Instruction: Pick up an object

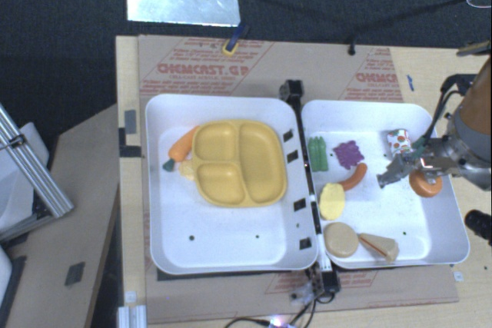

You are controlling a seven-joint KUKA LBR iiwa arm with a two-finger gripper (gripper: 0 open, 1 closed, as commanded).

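My gripper [392,171] hangs over the middle of the right bin [442,242], reaching in from the right. Just left of it lies a reddish sausage [354,177], and a purple bunch of grapes [347,153] sits beyond that. A small red-and-white box [398,140] stands just behind the gripper. An orange round piece [425,185] lies under the wrist, partly covered by it. Nothing shows held in the gripper.
The right bin also holds a green piece [317,153], a yellow piece [332,200], a tan bun [341,239] and a sandwich wedge [379,246]. In the left bin [165,242] sit a yellow divided plate [234,163] and a carrot [181,145].
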